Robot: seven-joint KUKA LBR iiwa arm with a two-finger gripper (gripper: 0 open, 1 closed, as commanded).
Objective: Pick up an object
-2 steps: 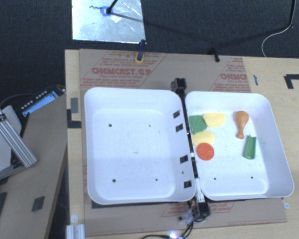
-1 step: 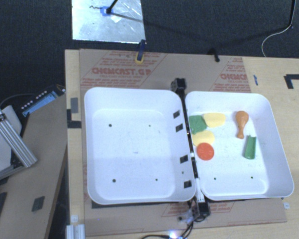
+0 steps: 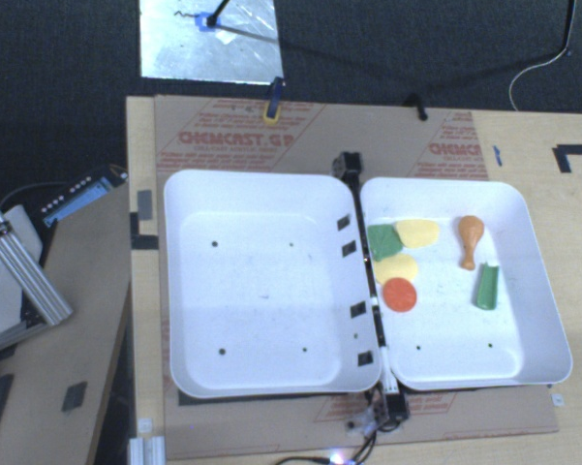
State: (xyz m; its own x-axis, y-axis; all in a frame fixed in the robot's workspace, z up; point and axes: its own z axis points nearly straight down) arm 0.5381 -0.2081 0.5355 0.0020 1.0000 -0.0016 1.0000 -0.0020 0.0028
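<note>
Nearest the camera, at the six o'clock edge of the worktop [image 3: 523,134], a knot of cable and clips [image 3: 382,415] was seen where the two bins met. Just beyond it, the left bin [image 3: 189,356] was taken in: white, shallow, a few dark dots on its floor. Beside it, touching along the hinge-like seam, the right bin [image 3: 537,337] was found to carry every candidate for the pick.

Nothing had been lifted, as far as could be judged; all pieces were seen lying flat on the bin floor, so the whole task was reckoned still to be done: approach, grasp, raise. The state of the hand could not be told.

Within the right bin, going from near to far: a red disc [image 3: 400,295] was noted at about nine o'clock of the bin's centre, flat and round. Touching it on the far side, a pale yellow piece [image 3: 396,267] was seen, and past that a green piece [image 3: 384,239] pressed against a second yellow piece [image 3: 418,232]. This cluster was judged awkward, being crowded near the wall.

Towards three o'clock, a green stick-like piece [image 3: 486,286] was seen lying apart, and just beyond it an orange drumstick [image 3: 470,238], bulbous at the far end, thin at the near. These two were judged the easier targets.

Farthest off, at twelve o'clock, a silvery sheet [image 3: 174,27] was seen on the dark floor.
</note>
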